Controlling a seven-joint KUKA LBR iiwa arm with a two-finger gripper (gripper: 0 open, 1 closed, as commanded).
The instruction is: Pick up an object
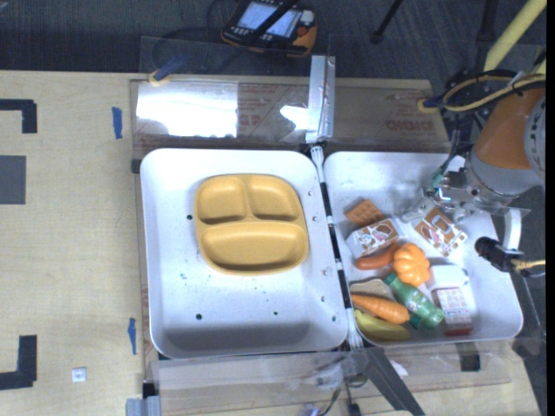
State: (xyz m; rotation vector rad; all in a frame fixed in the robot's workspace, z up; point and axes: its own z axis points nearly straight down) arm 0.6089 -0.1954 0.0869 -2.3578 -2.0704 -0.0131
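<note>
On the pale wooden tabletop [69,258], the right bin [507,319] holds toy food; the end effector [451,193], grip state unreadable, hovers just beside the snack packet [438,230].

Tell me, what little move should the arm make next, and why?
Probably lower the claw a little onto the packet just below it. The claw hangs at the right bin's far side with nothing visibly held, and that packet lies apart from the crowded carrot and bottle.
</note>
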